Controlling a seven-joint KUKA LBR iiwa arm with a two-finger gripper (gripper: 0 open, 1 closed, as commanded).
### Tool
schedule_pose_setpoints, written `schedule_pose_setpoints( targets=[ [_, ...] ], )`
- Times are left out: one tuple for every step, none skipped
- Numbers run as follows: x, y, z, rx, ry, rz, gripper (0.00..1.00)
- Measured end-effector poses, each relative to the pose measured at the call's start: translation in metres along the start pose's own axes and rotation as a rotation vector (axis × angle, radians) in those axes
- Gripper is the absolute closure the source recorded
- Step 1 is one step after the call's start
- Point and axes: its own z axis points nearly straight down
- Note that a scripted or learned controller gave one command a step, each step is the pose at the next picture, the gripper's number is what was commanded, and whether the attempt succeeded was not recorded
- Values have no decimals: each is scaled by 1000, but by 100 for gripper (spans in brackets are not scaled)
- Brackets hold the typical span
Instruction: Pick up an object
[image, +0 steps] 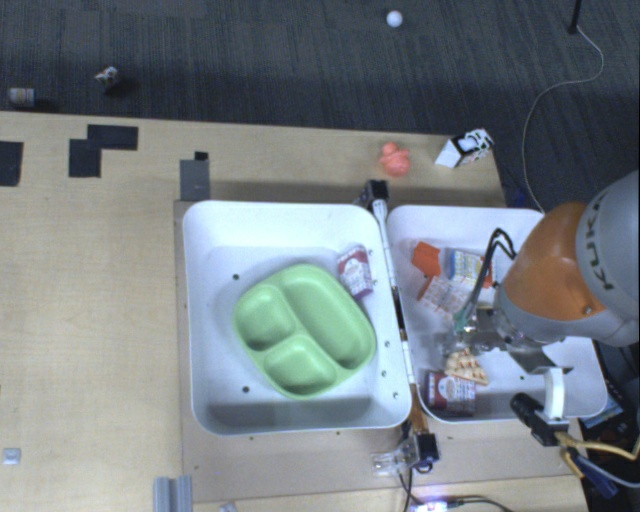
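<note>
Two shallow white bins sit side by side on the pale wooden bench (90, 330). The left bin (210, 300) holds a green divided plate (303, 328) with three compartments, lying a little tilted across the bin's middle. Just beside the plate's upper right edge, near the wall shared with the other bin, lies a small dark red packet (355, 270).

The right bin (400, 225) is partly covered by the arm (560, 275), which reaches in from the right with its orange band over the bin's right half. The gripper (468, 335) hangs low over the bin's middle, above a cluster of small things; whether it is spread or clenched I cannot tell, since the wrist hides it from above.

In the right bin, toward the far end, lies an orange-red piece (427, 258) touching a pale blue and white packet (462, 265). Just below them sits a light crinkled wrapper (440, 295). Nearer the front, a small cracker-patterned packet (466, 367) lies just under the gripper, and a dark maroon packet (450, 393) rests against the bin's front wall.

Outside the bins, on the bench's far edge, sit a small pink object (395, 159) and a black and white tag (465, 147). Black tape patches (100, 147) mark the bench's upper left.
</note>
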Motion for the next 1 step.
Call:
schedule_pose_setpoints(
  targets=[
    [58, 25, -86, 16, 6, -3, 100]
  ],
)
